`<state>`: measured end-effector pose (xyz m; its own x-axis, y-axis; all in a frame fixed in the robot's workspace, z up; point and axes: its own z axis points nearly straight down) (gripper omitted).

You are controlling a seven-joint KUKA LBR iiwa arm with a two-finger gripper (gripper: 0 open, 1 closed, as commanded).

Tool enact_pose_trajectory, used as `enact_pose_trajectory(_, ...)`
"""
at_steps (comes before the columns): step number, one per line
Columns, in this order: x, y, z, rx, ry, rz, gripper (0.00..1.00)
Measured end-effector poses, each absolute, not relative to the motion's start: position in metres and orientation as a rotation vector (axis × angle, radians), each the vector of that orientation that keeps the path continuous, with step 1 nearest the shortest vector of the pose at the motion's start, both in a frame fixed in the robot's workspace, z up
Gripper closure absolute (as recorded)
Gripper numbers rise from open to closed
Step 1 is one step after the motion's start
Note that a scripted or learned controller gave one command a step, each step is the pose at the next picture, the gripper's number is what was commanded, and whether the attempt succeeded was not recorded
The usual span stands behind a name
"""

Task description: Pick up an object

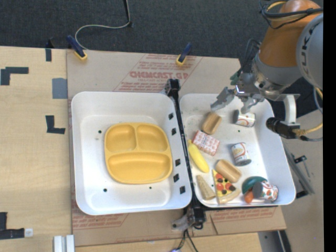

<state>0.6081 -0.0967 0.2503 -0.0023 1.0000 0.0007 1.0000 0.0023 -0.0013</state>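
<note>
Toys fill the right white bin on a cardboard-covered bench; the claw hangs above, spread and empty.

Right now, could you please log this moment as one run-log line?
gripper: open, above right bin | holding: nothing | nearest: small can | yellow tray: left bin

Glossy yellow plastic tray

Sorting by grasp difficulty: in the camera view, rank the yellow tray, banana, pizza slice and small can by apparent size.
1. Yellow tray
2. Banana and pizza slice, too alike to rank
3. Small can
</note>
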Motion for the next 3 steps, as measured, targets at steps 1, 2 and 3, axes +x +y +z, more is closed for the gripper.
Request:
enact_pose_trajectory(1, 0.6099, -0.0981, 0.0860, -2.220, -2.224, -0.002, 0.00)
enact_pose_trajectory(2, 0.6100, -0.0992, 0.0955, -2.222, -2.225, -0.002, 1.00)
enact_pose_trajectory(3, 0.6100, -0.0992, 0.0954, -2.223, -2.225, -0.002, 0.00)
